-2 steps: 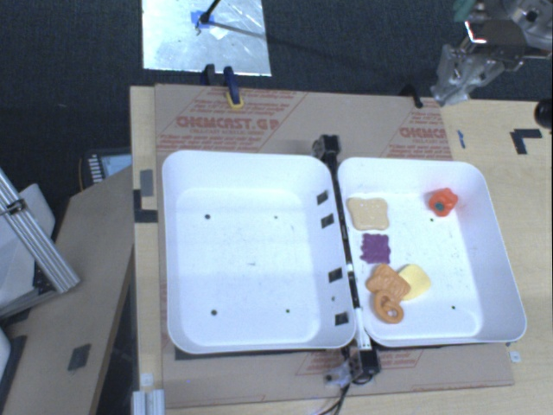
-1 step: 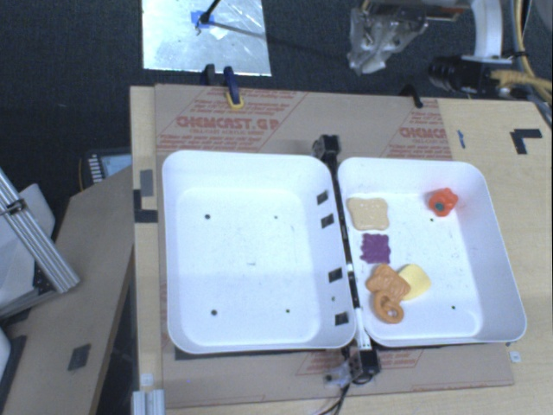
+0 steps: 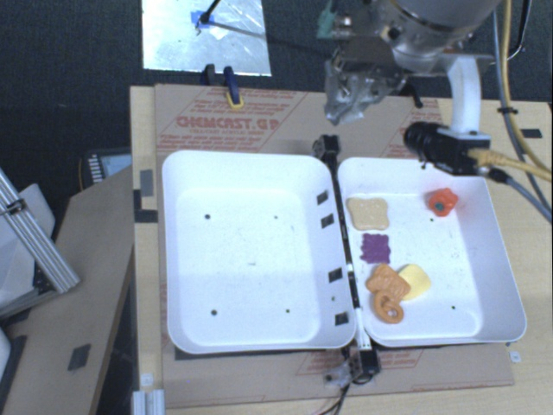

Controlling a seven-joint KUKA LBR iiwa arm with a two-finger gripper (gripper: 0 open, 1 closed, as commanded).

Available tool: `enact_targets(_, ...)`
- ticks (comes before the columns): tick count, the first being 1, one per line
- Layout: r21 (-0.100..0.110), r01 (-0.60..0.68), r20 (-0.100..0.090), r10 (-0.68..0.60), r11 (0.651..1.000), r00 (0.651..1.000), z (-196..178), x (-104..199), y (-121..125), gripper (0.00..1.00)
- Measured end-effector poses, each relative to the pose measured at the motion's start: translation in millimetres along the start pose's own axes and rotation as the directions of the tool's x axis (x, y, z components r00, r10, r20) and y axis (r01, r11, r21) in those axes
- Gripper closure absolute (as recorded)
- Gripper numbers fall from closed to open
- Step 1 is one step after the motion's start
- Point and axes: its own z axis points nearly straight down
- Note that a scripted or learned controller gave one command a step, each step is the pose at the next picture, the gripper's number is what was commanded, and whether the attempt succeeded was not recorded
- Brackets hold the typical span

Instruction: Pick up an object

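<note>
The arm [image 3: 432, 7], cut off at the frame's top right, hung above the desk [image 3: 259, 119]. The right bin [image 3: 484, 258] at lower right held toast [image 3: 368, 213], a purple piece [image 3: 375, 248], yellow and orange toys; nothing was lifted yet. The pincer's [image 3: 344, 106] state couldn't be told.

My grey arm w/ orange band reaches in from upper right, wrist bent downward; my end effector [image 3: 350, 102] hangs high, metallic tips pointing down-left, nothing visible between them.
</note>
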Motion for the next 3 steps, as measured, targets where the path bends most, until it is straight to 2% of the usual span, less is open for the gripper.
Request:
enact_targets(1, 0.001, 0.001, 0.000, -0.001, 1.000, 1.000, 2.0, 80.8, 6.9, 1.00)
enact_targets(2, 0.000, -0.017, 0.003, 0.017, 1.000, 1.000, -0.6, -10.0, -41.0, 1.00)
enact_targets(3, 0.001, -0.001, 0.000, 0.001, 1.000, 1.000, 1.5, 62.0, -45.8, 1.00)
